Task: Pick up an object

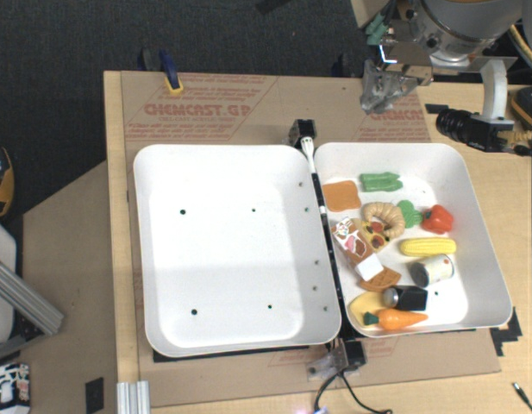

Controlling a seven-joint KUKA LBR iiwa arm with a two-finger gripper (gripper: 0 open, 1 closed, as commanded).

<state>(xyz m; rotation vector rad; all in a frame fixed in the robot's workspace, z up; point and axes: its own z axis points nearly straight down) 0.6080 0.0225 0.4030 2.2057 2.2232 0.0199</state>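
Note:
My gripper [382, 100] hangs high above the bench, past the far edge of the right bin [472, 188], with nothing seen between its fingers. The right bin holds several toy foods: a green pod [380, 181], an orange slab [341, 195], a pretzel-like ring [384, 216], a red pepper [437, 219], a yellow corn cob [428, 247], a white and black can [433, 270], a black cylinder [405, 297] and an orange carrot [400, 319]. The objects crowd the bin's middle and near side.
The left bin [162, 231] lies beside the right one, joined at a black clamp [302, 131]. Both rest on a brown board [214, 102]. A blue and yellow clamp [171, 72] sits at the board's far left edge.

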